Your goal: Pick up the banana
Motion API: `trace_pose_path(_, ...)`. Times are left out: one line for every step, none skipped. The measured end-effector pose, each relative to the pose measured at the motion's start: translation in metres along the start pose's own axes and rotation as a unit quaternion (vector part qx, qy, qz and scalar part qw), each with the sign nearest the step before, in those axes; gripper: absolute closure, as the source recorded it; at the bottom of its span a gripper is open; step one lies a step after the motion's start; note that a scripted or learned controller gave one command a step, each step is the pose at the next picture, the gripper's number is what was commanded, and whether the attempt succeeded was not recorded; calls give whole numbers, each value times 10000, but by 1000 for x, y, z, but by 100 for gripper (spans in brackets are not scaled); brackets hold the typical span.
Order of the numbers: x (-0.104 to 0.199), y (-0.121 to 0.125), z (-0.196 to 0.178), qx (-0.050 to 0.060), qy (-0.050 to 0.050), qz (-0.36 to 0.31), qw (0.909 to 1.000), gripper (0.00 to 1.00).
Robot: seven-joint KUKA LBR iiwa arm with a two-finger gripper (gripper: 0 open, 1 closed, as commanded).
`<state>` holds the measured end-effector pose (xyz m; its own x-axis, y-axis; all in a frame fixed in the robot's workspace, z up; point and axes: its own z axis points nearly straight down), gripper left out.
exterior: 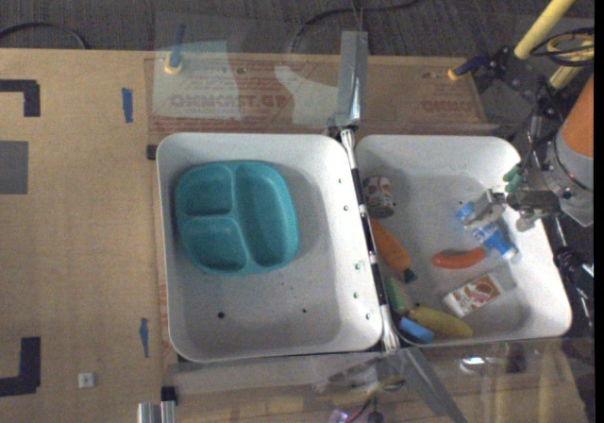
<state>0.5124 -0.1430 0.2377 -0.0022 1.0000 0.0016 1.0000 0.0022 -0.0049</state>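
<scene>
Probably light, smooth and slightly curved, so best pinched across the middle: banana [441, 320] at six o'clock in the right bin [444, 149], well apart from the gripper [491, 215]; jaw spread impossible to tell.

Fixed camera above bench [75, 223], slanting down on both bins [179, 317]

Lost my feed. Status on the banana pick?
Gripper over right bin, nothing held. Banana at front wall, untouched. Carton beside it.
</scene>
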Motion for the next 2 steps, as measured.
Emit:
trace_pose_path(167, -32, 42, 8, -5, -978, 9952, 0)
trace_pose_path(57, -31, 19, -21, -16, -1576, 9875, 0)
